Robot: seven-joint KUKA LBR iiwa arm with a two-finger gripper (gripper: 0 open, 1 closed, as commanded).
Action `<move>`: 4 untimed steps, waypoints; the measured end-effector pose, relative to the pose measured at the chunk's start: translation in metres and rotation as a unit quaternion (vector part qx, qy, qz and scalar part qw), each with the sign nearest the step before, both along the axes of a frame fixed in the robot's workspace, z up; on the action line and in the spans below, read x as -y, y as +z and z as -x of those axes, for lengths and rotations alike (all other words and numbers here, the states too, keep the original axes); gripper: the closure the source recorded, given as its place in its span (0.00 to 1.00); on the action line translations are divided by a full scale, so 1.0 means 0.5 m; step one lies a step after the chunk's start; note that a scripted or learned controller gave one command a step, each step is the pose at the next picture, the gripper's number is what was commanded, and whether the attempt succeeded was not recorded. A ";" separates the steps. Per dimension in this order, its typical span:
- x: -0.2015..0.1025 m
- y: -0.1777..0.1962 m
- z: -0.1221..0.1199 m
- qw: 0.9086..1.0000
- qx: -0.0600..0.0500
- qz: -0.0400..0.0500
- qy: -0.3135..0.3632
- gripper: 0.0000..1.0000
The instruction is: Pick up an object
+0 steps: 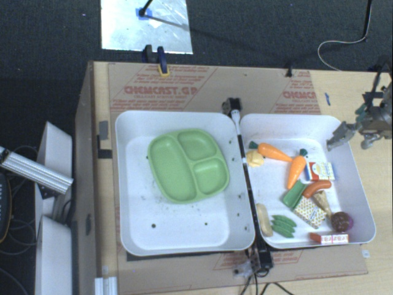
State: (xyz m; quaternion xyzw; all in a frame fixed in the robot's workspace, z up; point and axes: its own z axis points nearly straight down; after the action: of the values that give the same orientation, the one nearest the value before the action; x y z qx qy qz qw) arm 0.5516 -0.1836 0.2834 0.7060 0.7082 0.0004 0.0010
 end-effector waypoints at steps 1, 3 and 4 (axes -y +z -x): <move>0.043 -0.219 0.048 1.000 -0.001 0.000 -0.001 0.00; 0.040 -0.365 -0.095 1.000 0.007 -0.002 0.003 1.00; 0.040 -0.365 -0.094 1.000 0.007 -0.002 0.003 0.00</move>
State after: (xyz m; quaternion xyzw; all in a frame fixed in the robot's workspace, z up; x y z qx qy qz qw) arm 0.5987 -0.2036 0.1009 0.7040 0.7102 0.0064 0.0044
